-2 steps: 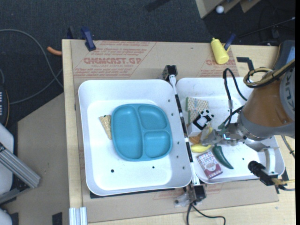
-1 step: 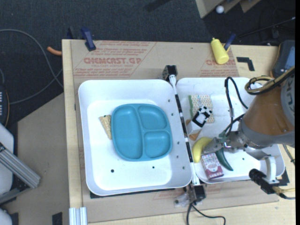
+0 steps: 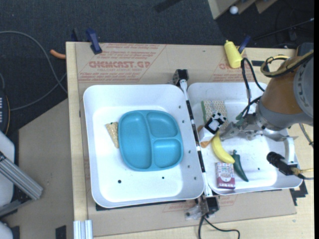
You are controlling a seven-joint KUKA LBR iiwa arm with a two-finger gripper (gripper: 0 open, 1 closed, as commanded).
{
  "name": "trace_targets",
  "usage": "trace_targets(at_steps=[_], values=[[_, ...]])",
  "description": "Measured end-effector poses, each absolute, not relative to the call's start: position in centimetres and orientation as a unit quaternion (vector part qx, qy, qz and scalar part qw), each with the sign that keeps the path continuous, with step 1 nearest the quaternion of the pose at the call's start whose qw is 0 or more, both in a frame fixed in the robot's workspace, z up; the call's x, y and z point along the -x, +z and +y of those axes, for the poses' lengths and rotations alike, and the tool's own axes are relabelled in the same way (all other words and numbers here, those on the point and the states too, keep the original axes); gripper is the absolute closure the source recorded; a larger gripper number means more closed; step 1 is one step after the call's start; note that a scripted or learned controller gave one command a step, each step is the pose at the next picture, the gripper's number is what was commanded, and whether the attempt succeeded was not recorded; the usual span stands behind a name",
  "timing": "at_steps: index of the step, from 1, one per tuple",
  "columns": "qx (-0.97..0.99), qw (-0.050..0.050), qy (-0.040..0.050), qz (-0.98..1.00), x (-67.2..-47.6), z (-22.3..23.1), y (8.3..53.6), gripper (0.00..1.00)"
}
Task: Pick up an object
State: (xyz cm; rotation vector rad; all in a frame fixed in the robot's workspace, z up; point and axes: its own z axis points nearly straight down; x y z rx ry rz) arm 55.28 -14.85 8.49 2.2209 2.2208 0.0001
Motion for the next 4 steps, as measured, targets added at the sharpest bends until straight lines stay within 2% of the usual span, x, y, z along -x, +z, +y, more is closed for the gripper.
trace_targets(at_steps=[1,2,3,4], values=[[-0.706,0.001,0.0015,0.708,-60.8,-9.7,17.8,0.00],[-0.707,-0.001,-0.0006,0.707,-58.7,-8.9,18.5,0.00],[-0.707,0.007,0.0067,0.707,-56.7,-9.1,12.4,0.00],[-0.707,0.001,0.0012,0.708,-61.2,-6.7,20.7,0.00]])
